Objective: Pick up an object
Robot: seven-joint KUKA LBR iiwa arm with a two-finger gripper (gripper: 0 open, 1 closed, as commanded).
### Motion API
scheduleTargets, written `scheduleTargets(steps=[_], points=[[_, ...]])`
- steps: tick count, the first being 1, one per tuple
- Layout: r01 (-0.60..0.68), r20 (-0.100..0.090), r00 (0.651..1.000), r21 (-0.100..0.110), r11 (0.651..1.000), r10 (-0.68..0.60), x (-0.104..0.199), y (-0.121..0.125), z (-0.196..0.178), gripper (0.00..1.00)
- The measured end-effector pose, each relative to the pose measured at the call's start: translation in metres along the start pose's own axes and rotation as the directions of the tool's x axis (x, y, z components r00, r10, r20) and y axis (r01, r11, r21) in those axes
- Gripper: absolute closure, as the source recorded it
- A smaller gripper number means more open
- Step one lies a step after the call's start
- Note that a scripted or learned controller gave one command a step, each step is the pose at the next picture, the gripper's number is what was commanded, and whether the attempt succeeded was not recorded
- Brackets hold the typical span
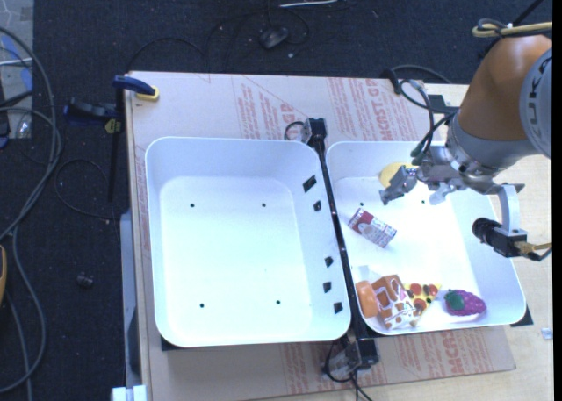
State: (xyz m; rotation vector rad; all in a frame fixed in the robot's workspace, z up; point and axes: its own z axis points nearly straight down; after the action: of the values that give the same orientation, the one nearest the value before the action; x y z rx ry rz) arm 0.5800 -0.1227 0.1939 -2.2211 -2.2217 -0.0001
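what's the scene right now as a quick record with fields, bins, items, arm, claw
bins: left bin and right bin, side by side on the bench
right bin items: yellow object at the far side; red and white packet near the middle; orange and white carton, small orange pieces and purple and green object along the near edge
arm: reaches in from the right, over the right bin
claw: claw beside the yellow object; grip state unclear

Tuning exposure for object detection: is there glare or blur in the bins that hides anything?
Camera view: the right bin floor is washed out bright, yet the carton, purple item and orange items stay distinct; the pincer looks slightly soft.
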Motion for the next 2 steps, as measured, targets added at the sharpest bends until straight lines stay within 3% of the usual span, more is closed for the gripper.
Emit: scheduleTargets(steps=[1, 2], points=[[-0.001, 0.0, 1.0, 0.004, 1.0, 0.001, -0.007, -0.007, 0.048, 0.0], [0.001, 0.001, 1.0, -0.009, 1.0, -0.001, -0.006, -0.004, 0.073, 0.0]])
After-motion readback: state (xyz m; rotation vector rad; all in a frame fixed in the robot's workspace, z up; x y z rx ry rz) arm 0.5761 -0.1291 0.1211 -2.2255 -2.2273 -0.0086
